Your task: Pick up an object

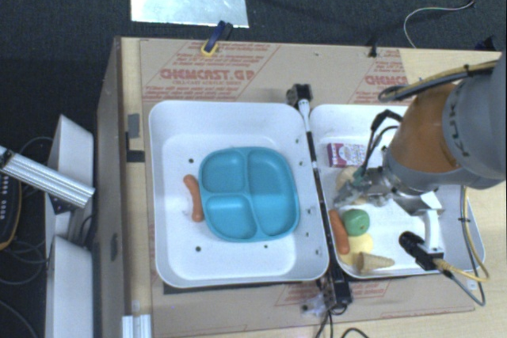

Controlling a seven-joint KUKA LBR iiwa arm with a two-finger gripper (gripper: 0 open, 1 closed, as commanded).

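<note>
The arm (444,138) reached over the right bin (348,116), its gripper (366,187) low above the toys there; whether the fingers were spread or pressed together could not be told. Just near of it lay a green ball (356,221), a carrot (339,231) and a cone (372,262); a carton (345,153) lay farther back. The left bin (174,131) held a blue plate (248,193) and a sausage (193,197).

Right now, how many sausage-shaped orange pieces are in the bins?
2. One sausage lies in the left bin, just left of the blue plate. The other sausage is in the right bin by its left wall. The arm may hide more.
</note>
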